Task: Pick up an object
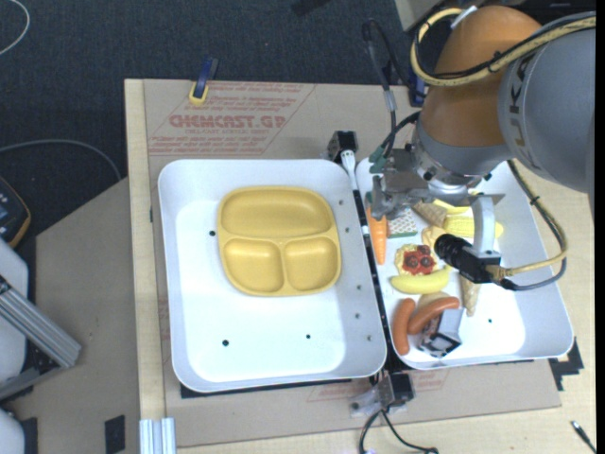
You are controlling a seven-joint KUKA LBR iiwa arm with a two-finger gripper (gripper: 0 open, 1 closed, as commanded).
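1. The grey arm (529, 93) with its orange band covers the 12 o'clock part of the right bin (553, 324), so whatever lies beneath it there is hidden.
2. The gripper (381, 195) shows as a cluttered metal block at the bin's 10 o'clock corner. Its tips blend into the bin wall and the toys, and I cannot tell whether it is wide, narrow or holding anything.
3. The arm enters from 3 o'clock and bends downward, its wrist hanging over the right bin's upper half. A black cable (529, 268) loops off it toward 4 o'clock.
4. An orange carrot (379, 237) lies just at 6 o'clock of the gripper, along the bin's left wall. Whether the two touch is unclear.
5. A yellow banana (419, 283) sits near the bin's centre, with a small red piece (419, 258) too blurred to name at its 12 o'clock.
6. Two sausages (405, 318) lie at the bin's 7 o'clock.
7. A yellow corn cob (458, 222) is partly covered by the wrist.
8. The left bin (189, 339) holds a yellow divided plate (279, 239), well apart from the gripper at its 9 o'clock.
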